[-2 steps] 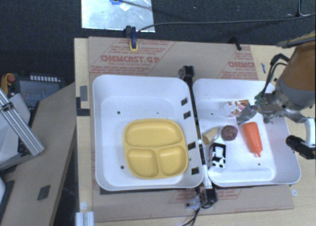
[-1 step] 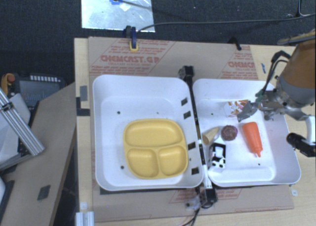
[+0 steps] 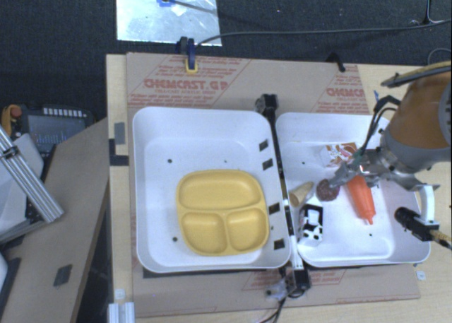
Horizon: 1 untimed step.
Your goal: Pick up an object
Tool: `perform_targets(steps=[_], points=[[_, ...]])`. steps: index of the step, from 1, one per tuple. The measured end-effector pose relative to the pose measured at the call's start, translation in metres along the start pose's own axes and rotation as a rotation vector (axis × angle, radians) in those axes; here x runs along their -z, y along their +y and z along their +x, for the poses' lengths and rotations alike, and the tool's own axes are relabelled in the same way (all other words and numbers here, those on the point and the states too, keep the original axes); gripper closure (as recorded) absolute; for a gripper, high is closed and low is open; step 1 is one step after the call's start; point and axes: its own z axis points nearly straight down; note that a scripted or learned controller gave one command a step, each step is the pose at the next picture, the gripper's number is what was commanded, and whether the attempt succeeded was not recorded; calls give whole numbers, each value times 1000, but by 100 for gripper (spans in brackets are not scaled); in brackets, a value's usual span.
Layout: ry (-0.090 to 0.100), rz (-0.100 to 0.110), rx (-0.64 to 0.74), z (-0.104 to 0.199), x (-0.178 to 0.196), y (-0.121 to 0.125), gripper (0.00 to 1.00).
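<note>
The right bin (image 3: 353,247) holds an orange carrot-shaped toy (image 3: 362,199), a brown round piece (image 3: 326,189), a beige wedge (image 3: 301,191), a black-and-white block (image 3: 313,220) and a white-and-red wrapper (image 3: 339,152). My gripper (image 3: 351,172) hangs low over this bin, reaching in from the right. It sits just above the top end of the orange toy and right beside the brown piece. Nothing is visibly lifted off the bin floor.
The left bin (image 3: 145,173) carries a yellow divided plate (image 3: 220,210). A black divider (image 3: 277,173) runs between the bins. The arm's orange band (image 3: 424,106) looms over the right bin's far right side. A black part (image 3: 415,222) sticks out near the right rim.
</note>
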Motion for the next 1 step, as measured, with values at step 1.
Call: perform_targets(steps=[1], points=[[-6,-21,0,2,-34,12,0]])
